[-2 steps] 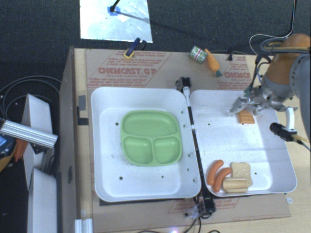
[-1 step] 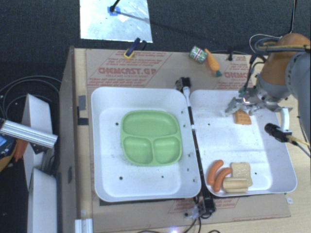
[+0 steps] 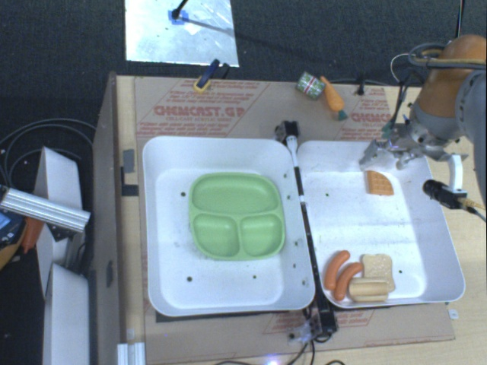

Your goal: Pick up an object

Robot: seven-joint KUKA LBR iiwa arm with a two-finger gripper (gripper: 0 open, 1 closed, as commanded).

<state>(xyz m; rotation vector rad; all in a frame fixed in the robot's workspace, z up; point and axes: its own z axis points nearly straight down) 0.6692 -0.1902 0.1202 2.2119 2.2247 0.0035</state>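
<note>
Gripper (image 3: 389,153) sits at upper right of frame, over the far edge of the right bin (image 3: 437,238); whether it is clenched or released cannot be told from here. Just below it lies a small orange-brown waffle piece (image 3: 379,182), flat on the bin floor, nothing visibly gripped. Likely light, rigid plastic, thin; best taken across its short edges. Cardboard (image 3: 228,101) beneath the bins reads "CHEMCAST GP" in red. Green divided plate (image 3: 236,215) fills the left bin.
</note>
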